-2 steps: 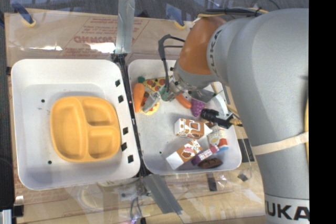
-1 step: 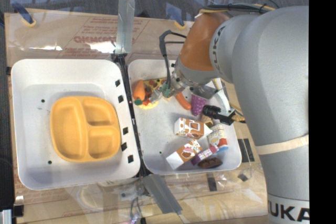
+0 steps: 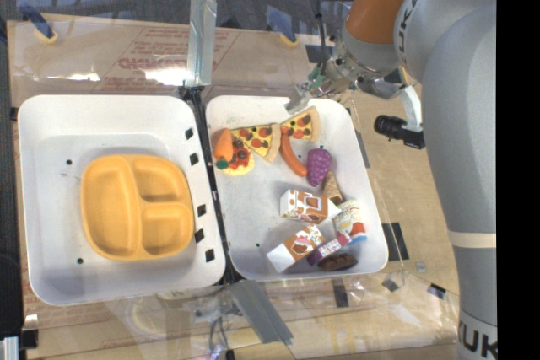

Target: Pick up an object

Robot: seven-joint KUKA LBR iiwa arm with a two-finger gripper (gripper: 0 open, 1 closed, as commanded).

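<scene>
Camera view: end effector (image 3: pixel 300 101) over pizza slice (image 3: pixel 301 126), grip state unclear; sausage (image 3: pixel 293 157), grapes (image 3: pixel 318 165) adjacent.

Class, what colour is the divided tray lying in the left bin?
Yellow-orange all over; the divided tray shows best in the camera view.

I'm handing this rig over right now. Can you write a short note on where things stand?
Tool: at the far rim of the right bin, by a pizza slice; nothing seen held.
Right bin: second pizza slice, carrot, sausage, grapes, small cartons near the front.
Left bin: yellow tray.
Done: nothing picked.
Left: grasp and lift one object.
</scene>
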